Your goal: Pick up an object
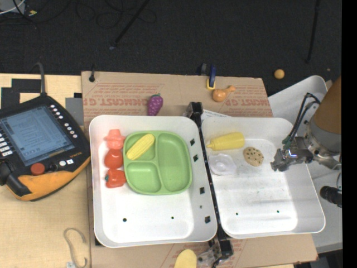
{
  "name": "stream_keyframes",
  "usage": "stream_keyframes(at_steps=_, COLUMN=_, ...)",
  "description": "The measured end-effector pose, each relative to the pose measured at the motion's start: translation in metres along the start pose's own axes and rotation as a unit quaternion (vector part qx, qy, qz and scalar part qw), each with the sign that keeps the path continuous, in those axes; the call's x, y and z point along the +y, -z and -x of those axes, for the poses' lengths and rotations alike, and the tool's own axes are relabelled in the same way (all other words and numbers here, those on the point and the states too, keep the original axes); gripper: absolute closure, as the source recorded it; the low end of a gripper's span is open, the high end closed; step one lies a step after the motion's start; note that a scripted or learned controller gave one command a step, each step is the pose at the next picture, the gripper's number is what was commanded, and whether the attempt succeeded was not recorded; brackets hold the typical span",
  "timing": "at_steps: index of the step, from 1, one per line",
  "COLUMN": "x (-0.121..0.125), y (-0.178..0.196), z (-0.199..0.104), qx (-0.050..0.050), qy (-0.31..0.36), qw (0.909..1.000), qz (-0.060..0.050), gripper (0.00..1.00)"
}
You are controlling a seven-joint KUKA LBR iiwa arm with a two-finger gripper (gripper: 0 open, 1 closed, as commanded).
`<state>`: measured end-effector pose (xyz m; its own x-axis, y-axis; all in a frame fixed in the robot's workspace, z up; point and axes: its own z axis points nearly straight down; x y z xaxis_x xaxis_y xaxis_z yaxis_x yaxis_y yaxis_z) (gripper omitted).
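The right bin [268,216] holds a yellow bottle-shaped toy [226,142], a speckled cookie [253,156] and a small clear cup [222,164]. My gripper [281,162] hangs low at this bin's right side, just right of the cookie and apart from it. In the left bin [145,222] lies a green divided plate [162,169] with a yellow corn cob [139,146] in one section. A pink toy [114,139] and two red toys [113,159] [116,178] line up left of the plate.
A teach pendant [33,144] lies on the bench at the left. On the cardboard behind the bins sit purple grapes [155,104] and an orange pear-shaped toy [222,93]. A yellow object [186,258] rests below the bins' front edge.
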<state>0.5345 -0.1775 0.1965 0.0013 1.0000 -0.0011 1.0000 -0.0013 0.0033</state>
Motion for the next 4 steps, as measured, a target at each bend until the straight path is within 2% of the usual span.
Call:
stream_keyframes(at_steps=1, x=0.001, y=0.033, z=0.001, qx=0.0, qy=0.001, qw=1.0, qz=-0.001, gripper=1.0)
stream_keyframes(at_steps=3, x=-0.02, y=0.038, z=-0.117, qx=0.002, qy=0.003, qw=1.0, qz=-0.004, gripper=1.0)
stream_keyframes(at_steps=4, x=-0.039, y=0.031, z=-0.157, qx=0.001, qy=0.001, qw=1.0, qz=-0.004, gripper=1.0)
